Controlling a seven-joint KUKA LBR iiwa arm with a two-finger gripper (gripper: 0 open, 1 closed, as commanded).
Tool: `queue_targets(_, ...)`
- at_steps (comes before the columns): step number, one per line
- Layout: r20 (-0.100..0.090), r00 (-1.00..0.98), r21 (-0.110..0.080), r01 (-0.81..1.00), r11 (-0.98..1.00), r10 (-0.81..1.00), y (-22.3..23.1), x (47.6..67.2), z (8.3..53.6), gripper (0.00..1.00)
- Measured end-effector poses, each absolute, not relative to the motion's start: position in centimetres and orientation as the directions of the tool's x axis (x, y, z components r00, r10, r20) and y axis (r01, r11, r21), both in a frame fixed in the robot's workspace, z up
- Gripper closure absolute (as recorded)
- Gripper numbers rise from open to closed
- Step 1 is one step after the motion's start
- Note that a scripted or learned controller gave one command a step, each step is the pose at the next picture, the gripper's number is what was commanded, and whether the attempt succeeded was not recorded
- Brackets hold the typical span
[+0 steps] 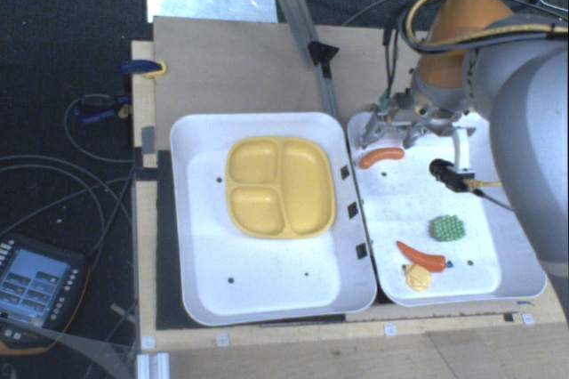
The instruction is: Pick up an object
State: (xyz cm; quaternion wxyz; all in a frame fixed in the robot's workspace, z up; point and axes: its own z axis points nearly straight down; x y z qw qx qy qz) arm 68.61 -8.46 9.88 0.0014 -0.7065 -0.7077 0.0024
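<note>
Smooth white plastic bins (267,297), a glossy yellow plastic tray (278,187), matt wooden bench (231,66).

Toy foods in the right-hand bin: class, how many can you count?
4. A sausage near the far left corner, a green bumpy piece mid-bin, a red pepper nearer, and a yellow piece touching it. The arm may hide more.

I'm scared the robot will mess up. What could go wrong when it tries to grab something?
1. The gripper hangs near the sausage, which lies close to the bin wall; the fingers might bump the wall or push the sausage away.
2. The sausage is round and thin, so it could roll or slip out.
3. The chili pepper touches the small yellow toy; grabbing one might knock the other.
</note>
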Motion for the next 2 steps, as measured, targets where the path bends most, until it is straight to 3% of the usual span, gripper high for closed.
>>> queue_targets(1,-0.002,-0.003,0.001,1.000,0.003,1.000,-8.5,68.8,11.2,1.00)
queue_targets(2,-0.001,-0.002,0.010,1.000,0.002,1.000,-8.7,69.1,17.8,1.00)
